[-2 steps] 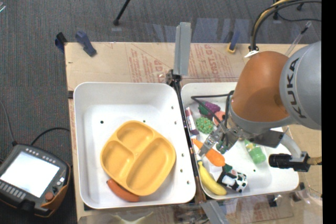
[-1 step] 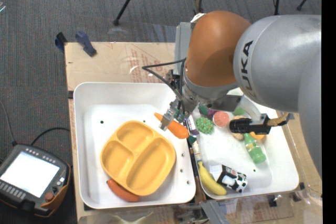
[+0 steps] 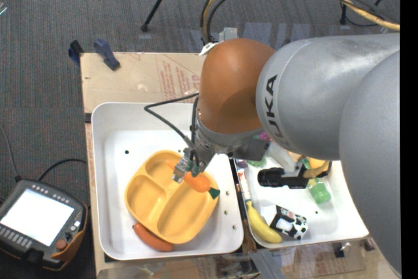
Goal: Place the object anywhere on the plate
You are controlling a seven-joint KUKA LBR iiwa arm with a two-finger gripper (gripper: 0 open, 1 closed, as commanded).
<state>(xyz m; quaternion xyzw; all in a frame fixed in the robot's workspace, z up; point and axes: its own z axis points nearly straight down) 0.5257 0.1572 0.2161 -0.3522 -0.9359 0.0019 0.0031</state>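
Note:
A yellow divided plate [image 3: 157, 202] lies in the left white bin [image 3: 108, 153]. My gripper [image 3: 186, 170] hangs over the plate's upper right rim, reaching down from the orange wrist band. An orange toy carrot [image 3: 198, 182] with a green tip sits between its fingers, just above the plate's right compartment. The gripper is shut on the carrot. The arm hides the far right part of the left bin.
An orange sausage-shaped toy [image 3: 153, 240] lies against the plate's lower left edge. The right bin [image 3: 349, 222] holds a banana [image 3: 261, 224], a black-and-white cow toy [image 3: 287, 223] and a green piece [image 3: 320, 193]. A tablet sits on the floor at the left.

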